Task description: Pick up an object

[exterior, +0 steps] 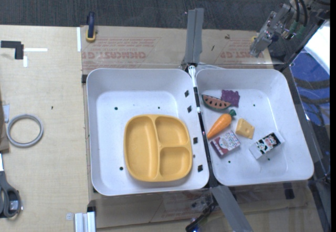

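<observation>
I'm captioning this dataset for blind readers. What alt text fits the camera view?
Two white bins sit side by side on a bench: the left bin holds a yellow divided plate, the right bin holds toy foods, namely a watermelon slice, grapes, carrot, cheese wedge and two small cartons. The gripper hangs above the right bin's far edge.

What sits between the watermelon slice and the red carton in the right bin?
In the camera view, the toy carrot lies between the watermelon slice and the red carton, slanting with its green top toward the cheese wedge.
</observation>
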`<act>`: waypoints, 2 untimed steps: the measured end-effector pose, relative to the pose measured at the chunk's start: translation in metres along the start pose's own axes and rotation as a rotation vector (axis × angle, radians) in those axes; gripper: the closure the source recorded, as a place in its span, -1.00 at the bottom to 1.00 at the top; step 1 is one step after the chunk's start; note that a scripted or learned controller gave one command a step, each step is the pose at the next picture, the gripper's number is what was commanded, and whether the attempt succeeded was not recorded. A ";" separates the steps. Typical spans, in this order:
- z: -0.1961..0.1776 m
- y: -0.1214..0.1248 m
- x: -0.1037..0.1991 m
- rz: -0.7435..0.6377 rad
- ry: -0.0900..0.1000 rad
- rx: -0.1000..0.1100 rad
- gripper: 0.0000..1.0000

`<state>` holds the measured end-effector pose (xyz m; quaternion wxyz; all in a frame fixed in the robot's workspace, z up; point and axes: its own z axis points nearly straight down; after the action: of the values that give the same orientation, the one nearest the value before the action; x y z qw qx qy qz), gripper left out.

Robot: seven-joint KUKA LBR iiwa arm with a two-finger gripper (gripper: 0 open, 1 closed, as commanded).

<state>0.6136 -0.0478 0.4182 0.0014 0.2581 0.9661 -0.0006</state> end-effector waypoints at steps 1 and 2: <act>0.183 -0.029 0.049 0.214 0.002 0.001 1.00; 0.183 -0.029 0.049 0.214 0.002 0.001 -1.00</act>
<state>0.5574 -0.0493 0.2354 0.0003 0.3596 0.9331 -0.0006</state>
